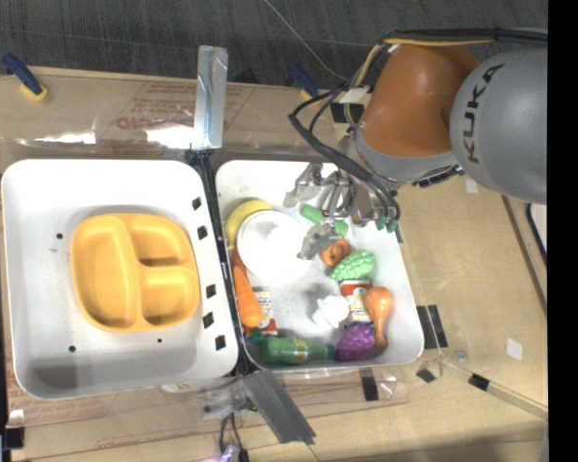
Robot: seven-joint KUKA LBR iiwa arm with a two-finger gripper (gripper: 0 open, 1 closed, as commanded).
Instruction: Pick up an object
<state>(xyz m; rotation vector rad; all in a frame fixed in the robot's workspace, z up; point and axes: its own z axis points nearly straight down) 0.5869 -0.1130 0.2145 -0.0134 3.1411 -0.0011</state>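
Looming over right bin (405, 258): grey arm (501, 114), gripper (329, 221) low among toys. Finger state impossible to tell. Below gripper: corn (352, 266), drumstick (376, 308), grapes (356, 340), bottle (289, 350), carrot (248, 301). Yellow tray (135, 269) in left bin (39, 200).

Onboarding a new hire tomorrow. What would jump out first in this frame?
The grey arm with its orange band looms over the right bin, its gripper down among a jumble of toy food: a carrot, purple grapes, a green bottle. In the left bin, a yellow divided tray sits alone.
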